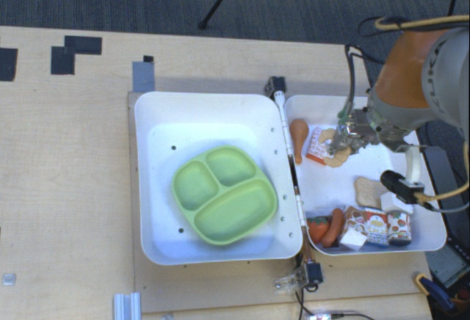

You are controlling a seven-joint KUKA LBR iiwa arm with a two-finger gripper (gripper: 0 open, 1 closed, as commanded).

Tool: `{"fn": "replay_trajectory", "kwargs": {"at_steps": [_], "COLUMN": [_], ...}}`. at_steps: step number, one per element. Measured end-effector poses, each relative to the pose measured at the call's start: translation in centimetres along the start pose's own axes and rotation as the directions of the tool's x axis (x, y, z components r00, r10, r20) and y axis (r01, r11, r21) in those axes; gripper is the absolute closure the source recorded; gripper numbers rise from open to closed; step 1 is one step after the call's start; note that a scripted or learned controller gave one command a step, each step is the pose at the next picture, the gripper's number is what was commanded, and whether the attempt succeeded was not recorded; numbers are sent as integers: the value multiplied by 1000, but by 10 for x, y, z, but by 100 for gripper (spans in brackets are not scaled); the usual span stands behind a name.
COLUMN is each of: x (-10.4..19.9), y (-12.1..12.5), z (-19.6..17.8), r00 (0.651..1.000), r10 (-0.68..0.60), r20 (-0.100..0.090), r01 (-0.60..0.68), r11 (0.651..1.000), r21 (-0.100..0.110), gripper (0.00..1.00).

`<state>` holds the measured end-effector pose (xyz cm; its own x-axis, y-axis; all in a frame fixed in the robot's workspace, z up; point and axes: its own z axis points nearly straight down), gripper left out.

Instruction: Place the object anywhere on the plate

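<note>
A green plate (224, 195) with three compartments lies in the left bin (158, 128), with nothing on it. My gripper (344, 141) hangs low in the upper part of the right bin (433, 238), right over a red-and-white packet (318, 147) and a round tan cookie (337, 159). Whether it touches either of them I cannot tell. An orange carrot (298, 135) lies just to the left of the packet, by the bin's left wall.
In the right bin's lower part lie a slice of bread (366, 191), a sausage (335, 226), a red vegetable (319, 230), a printed box (380, 226) and a small white block (352, 239). The rim between the two bins runs near the carrot.
</note>
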<state>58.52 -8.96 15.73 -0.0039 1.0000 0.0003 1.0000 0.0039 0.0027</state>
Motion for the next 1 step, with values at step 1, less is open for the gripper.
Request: {"fn": "replay_trajectory", "kwargs": {"at_steps": [1], "x": [47], "y": [-48], "z": [-27], "r00": [1000], "r10": [-2], "r20": [-1], "r01": [2], "r11": [1000], "r21": [0], "gripper": [100]}}
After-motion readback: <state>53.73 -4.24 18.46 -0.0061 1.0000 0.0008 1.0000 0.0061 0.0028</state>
